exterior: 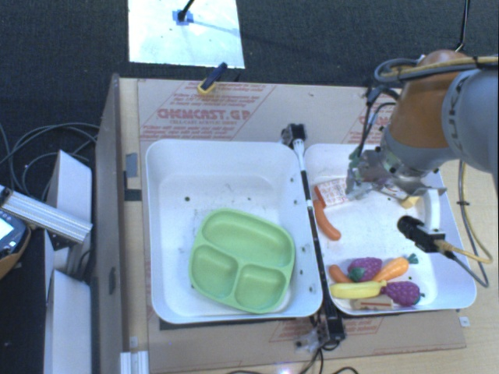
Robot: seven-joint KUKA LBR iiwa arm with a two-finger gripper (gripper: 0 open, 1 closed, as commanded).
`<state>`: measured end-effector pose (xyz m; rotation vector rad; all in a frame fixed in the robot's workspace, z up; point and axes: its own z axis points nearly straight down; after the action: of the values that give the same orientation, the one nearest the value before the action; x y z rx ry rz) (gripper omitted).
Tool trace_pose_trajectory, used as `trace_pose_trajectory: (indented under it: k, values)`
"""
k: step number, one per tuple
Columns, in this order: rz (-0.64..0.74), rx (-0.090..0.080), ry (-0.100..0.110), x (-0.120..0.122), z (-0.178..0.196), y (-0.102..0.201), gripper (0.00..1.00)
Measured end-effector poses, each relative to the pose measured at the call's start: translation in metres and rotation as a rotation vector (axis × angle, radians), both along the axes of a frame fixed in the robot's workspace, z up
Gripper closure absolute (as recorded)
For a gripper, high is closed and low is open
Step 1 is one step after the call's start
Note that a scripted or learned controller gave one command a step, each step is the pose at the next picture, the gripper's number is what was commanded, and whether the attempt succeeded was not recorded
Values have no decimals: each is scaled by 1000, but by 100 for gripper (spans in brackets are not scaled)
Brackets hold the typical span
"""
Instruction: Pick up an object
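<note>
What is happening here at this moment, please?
A grey and orange robot arm reaches in over the right bin, its tool low near a small packet and a hot dog. Toy fruits lie at that bin's near edge. The left bin holds a green divided plate.

Only readable bit: red print "CHEMCAST GP" on the brown sheet [234, 107] covering the worktop, behind the bins. Smaller red lines around it too blurry to read.

The arm [460, 123] is grey with a rounded orange band. Thin cables loop over it at 12 o'clock
</note>
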<state>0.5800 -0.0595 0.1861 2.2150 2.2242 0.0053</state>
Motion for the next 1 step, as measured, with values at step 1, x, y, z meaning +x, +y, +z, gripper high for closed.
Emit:
trace_pose_trajectory:
  k: [1]
  values:
    - [-3,-2,2,6,2,-74,100]
